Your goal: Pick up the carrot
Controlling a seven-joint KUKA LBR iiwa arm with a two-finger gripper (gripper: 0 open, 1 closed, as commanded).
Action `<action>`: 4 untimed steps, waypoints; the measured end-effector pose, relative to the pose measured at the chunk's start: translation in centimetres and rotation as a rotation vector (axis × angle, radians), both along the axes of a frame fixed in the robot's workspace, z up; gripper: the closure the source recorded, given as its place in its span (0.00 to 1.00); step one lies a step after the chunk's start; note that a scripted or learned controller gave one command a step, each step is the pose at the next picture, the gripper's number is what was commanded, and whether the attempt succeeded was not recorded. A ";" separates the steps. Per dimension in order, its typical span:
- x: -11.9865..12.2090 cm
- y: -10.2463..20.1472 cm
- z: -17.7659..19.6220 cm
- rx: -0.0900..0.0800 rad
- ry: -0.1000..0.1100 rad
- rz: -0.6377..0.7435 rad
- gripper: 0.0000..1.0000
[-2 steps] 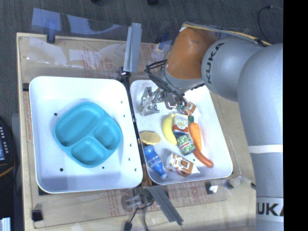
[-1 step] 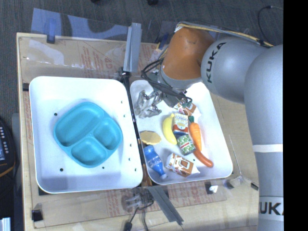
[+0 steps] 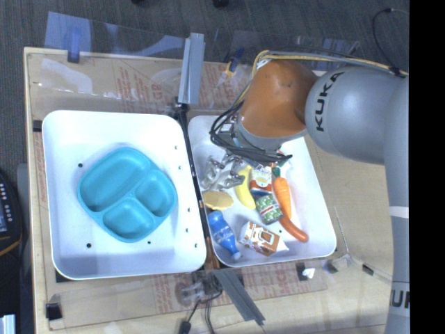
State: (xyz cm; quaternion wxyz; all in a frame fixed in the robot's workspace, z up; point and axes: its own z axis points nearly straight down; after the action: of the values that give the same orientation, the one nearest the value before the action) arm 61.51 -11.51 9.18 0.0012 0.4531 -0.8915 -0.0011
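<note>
Orange carrot (image 3: 288,209) lying free in right bin (image 3: 321,218), beside yellow banana (image 3: 243,191). End effector (image 3: 224,172) low at bin's left side; finger state: cannot tell.

Single fixed camera above the bench (image 3: 104,72), angled down, covering both bins (image 3: 62,186); arm (image 3: 354,117) enters from right

The carrot (image 3: 287,207) is orange, with a small green top. It lies flat in the right bin (image 3: 321,207), near the bin's right wall. Its green end points up toward the arm, and its thin tip points down to the bin's lower right corner. It sits just beside a small green packet (image 3: 268,208).
</note>
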 end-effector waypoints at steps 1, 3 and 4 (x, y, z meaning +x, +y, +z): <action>4.2 0.8 4.9 0.002 -0.005 0.367 1.00; 2.1 -4.5 -0.1 0.010 0.000 1.455 1.00; 4.3 -2.8 0.0 0.002 -0.012 2.008 1.00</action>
State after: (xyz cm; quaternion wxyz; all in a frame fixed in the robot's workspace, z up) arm 65.81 -14.30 9.19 -0.0035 0.9953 -0.0964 0.0021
